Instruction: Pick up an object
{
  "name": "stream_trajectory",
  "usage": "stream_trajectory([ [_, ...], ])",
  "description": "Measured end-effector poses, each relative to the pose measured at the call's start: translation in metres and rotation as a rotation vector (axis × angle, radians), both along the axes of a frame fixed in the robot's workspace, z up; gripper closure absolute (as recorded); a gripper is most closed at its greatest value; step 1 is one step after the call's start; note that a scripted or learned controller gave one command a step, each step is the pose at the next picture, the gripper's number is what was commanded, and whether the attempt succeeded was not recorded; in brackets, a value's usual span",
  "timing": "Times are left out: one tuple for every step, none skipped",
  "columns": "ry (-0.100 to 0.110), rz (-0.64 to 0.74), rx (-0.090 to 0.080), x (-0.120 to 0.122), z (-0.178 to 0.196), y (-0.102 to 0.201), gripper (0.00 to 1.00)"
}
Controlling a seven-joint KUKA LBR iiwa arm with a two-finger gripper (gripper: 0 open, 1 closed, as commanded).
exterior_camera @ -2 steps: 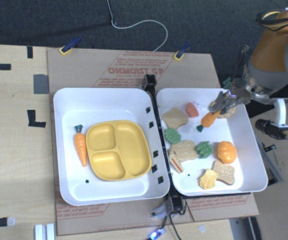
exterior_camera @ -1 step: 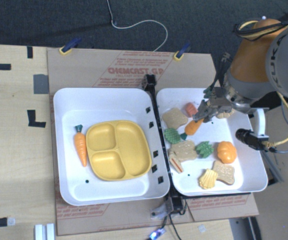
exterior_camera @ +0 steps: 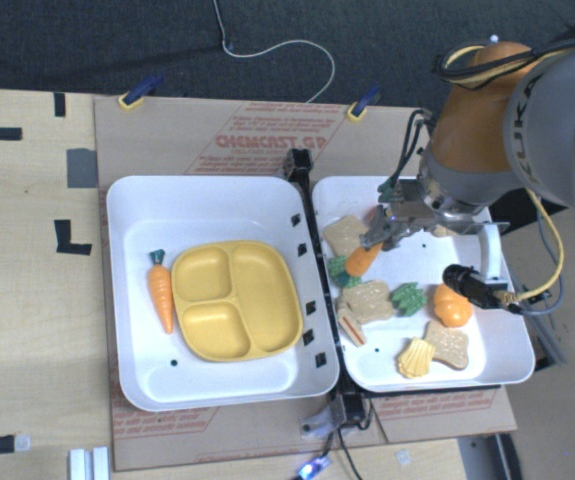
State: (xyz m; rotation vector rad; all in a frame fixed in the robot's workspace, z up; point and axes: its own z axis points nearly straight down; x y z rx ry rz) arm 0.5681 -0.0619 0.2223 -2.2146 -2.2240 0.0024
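Note:
My gripper (exterior_camera: 385, 233) hangs over the upper left part of the right bin (exterior_camera: 512, 363). Just below and left of its tip lies a small orange carrot (exterior_camera: 364, 260) with a green top, touching or nearly touching the tip; I cannot tell whether it is gripped. Around it in that bin are a beige slice (exterior_camera: 344, 234), a toast-like piece (exterior_camera: 369, 301), a green broccoli (exterior_camera: 407, 296), an orange fruit (exterior_camera: 452, 309), a brown bread piece (exterior_camera: 450, 346) and a yellow ridged piece (exterior_camera: 417, 359).
The left bin (exterior_camera: 127, 218) holds a yellow divided plate (exterior_camera: 239, 299) and a larger carrot (exterior_camera: 160, 293) beside it. A black divider clip line (exterior_camera: 312, 268) runs between the bins. The arm's orange band (exterior_camera: 477, 118) and cables stand over the right bin's far right side.

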Motion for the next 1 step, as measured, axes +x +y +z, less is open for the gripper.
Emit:
stream_trajectory([
  [-0.003, 0.001, -0.003, -0.0115, 0.0122, 0.0510, 1.00],
])
